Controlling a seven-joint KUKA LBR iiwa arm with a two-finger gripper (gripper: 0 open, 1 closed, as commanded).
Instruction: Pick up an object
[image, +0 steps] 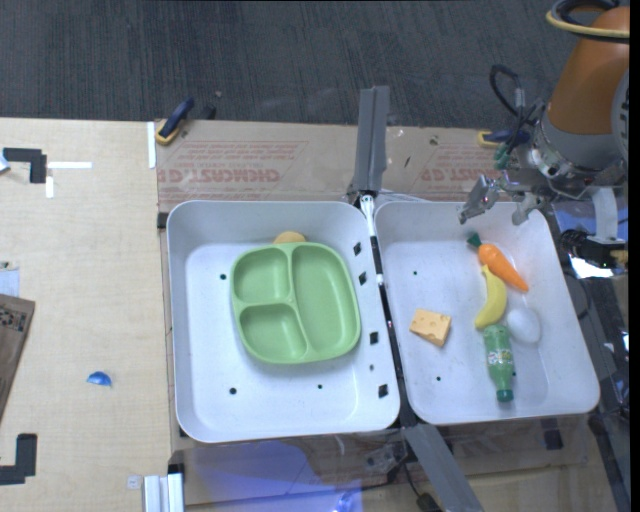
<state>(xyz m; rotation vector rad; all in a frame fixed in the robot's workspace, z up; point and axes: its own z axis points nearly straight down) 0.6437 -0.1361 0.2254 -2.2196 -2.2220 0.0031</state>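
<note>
The gripper (503, 200), open and empty, hangs at 12 o'clock above the carrot (501, 266), likely light, rigid, slippery; grip mid-body.

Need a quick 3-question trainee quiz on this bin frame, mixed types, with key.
1. True or false: the green plate lies in the same bin as the cheese.
2. Which item lies closest to the gripper? A) bottle B) carrot C) cheese
3. Fill in: the banana touches the white ____ beside it.

Key:
1. False. The plate is in the left bin; the cheese is in the right bin.
2. B
3. egg
</note>
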